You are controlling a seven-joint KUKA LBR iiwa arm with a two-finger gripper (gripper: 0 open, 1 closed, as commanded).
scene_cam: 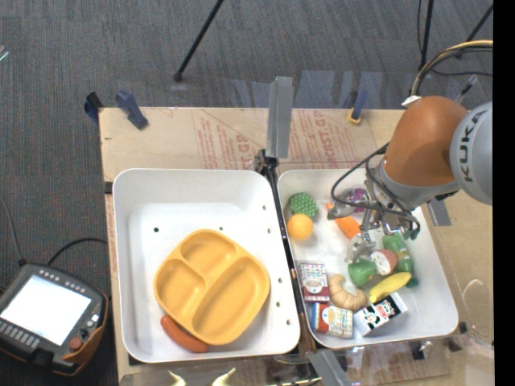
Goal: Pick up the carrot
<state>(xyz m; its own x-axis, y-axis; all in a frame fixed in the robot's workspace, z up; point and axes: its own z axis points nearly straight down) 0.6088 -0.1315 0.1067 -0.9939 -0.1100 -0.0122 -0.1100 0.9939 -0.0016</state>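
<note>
The carrot (348,225) lies in the right bin (447,296), not lifted; the hand (372,233) hovers beside it, its grip state unclear.

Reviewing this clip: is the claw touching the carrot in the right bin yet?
Cannot tell. In the camera view the claw sits right beside the carrot, its linkage overlapping the carrot's edge, so neither contact nor a gap shows plainly.
</note>
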